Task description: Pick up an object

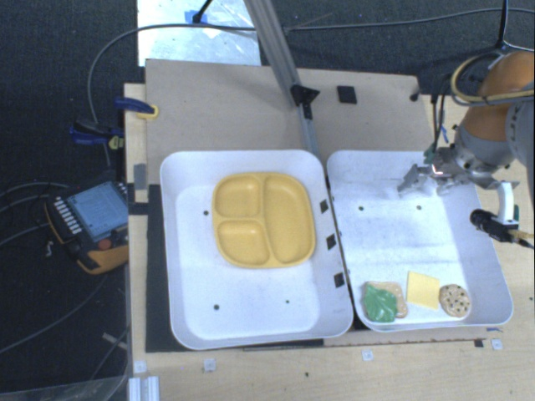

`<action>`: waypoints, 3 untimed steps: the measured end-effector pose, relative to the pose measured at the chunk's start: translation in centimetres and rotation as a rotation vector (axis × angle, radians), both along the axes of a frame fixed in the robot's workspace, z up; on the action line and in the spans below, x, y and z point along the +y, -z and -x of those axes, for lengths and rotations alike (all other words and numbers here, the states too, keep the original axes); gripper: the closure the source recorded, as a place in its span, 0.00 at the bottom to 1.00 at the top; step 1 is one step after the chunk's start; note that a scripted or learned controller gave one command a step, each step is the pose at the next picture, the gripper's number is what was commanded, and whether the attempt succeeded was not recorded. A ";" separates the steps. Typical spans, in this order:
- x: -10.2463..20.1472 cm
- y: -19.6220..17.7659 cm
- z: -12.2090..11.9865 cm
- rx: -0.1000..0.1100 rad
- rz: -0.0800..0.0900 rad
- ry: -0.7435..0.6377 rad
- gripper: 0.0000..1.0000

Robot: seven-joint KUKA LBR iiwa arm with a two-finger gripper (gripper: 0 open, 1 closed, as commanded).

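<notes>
Jaws: spread apart, nothing between them. Gripper hangs over the right bin at roughly 1 o'clock of its floor. Three food items, all bunched at the bin's 6 o'clock edge in a row: one toast with green topping, one yellow cheese slice just beside it at 3 o'clock, one cookie next along. All well apart from the gripper. Left bin carries one yellow three-compartment plate above centre. Two bins total, edges touching.
</notes>
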State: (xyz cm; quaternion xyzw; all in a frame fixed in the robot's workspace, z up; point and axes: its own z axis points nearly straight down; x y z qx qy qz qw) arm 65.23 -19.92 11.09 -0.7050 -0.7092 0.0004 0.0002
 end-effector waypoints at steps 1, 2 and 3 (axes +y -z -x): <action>-0.1 -1.5 -0.2 -0.007 0.002 -0.003 1.00; -0.6 -6.2 0.1 -0.008 0.002 0.003 1.00; -0.6 -10.1 -0.1 -0.008 0.002 0.001 1.00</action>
